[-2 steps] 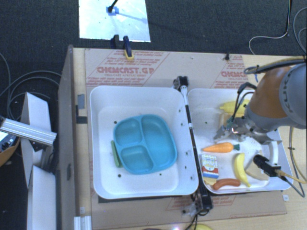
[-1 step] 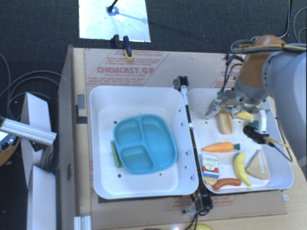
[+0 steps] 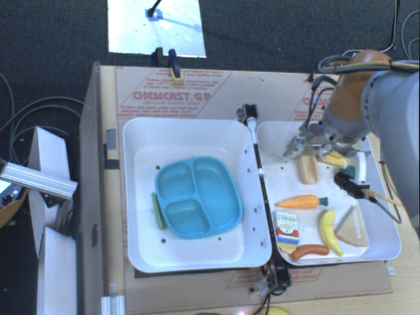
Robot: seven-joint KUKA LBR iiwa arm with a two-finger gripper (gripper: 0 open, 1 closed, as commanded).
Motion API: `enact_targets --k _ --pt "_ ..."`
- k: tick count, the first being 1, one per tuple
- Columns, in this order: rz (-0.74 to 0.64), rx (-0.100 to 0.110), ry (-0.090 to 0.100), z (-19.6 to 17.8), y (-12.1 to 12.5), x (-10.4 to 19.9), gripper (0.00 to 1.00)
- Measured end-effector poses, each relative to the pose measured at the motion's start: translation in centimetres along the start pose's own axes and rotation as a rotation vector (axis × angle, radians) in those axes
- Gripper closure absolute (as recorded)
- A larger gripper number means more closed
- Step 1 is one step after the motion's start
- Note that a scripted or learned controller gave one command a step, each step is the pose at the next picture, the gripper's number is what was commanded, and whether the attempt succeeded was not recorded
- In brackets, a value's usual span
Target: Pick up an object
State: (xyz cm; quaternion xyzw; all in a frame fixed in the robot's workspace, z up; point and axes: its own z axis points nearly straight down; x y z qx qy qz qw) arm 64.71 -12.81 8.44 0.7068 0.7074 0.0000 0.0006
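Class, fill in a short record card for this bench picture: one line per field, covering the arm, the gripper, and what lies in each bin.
arm: grey with orange band, reaching in from the right
gripper: low over the far end of the right bin
finger state: cannot be made out
left bin: holds a blue divided plate and a green strip at its left edge
right bin: bread roll, carrot, banana, sausage, small carton, pale wedge
object held: none seen between the fingers

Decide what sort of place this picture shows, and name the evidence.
Probably a robotics lab test bench: a grey robot arm reaches over two shallow white plastic bins, one holding toy food like an orange plastic carrot.
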Motion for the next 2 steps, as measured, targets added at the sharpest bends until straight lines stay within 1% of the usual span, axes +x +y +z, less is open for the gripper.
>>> enact_targets --k 1,2 --pt "-0.003 0.001 0.000 0.0 -0.9 1.4 0.00" --pt "-0.005 -0.003 0.000 -1.1 -0.8 1.3 1.00"
